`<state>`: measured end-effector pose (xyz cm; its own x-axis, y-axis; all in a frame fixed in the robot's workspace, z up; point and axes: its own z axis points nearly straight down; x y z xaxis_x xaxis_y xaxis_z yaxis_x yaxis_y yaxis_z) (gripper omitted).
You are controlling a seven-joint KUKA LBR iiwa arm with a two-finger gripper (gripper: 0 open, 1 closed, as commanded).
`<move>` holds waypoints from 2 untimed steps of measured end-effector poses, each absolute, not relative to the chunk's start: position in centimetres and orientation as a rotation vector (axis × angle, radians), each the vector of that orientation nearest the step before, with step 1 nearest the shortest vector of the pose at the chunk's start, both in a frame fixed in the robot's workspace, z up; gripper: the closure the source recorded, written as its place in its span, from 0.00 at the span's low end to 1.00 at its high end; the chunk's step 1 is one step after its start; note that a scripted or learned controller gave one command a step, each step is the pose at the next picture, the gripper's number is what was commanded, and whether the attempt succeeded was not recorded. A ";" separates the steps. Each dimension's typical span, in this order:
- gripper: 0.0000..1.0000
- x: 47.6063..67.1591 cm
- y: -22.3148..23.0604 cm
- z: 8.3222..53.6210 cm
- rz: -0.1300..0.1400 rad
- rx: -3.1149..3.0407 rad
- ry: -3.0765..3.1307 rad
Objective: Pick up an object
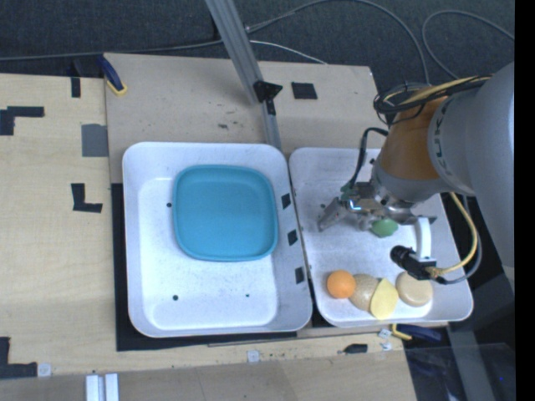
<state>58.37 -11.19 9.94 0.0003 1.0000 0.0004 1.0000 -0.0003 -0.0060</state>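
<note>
The desk is a pale wooden board with dark tape patches scattered over it. Directly on it sit two shallow white bins, touching side by side: the left bin and, just right of it, the right bin. Behind the left bin a slanted grey metal post rises from the desk, and off that bin's far left corner lies a small blue and yellow piece.

orange ball, tan and yellow pieces along right bin's near edge, green object behind
</note>
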 end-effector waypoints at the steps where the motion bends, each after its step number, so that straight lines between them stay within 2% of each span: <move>1: 0.00 58.4 -11.2 9.0 -0.001 -2.222 -2.223; 2: 1.00 58.5 -11.2 10.1 -0.002 -2.223 -2.224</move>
<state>58.47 -11.24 10.06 -0.0003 1.0000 -0.0015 1.0000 0.0003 0.0029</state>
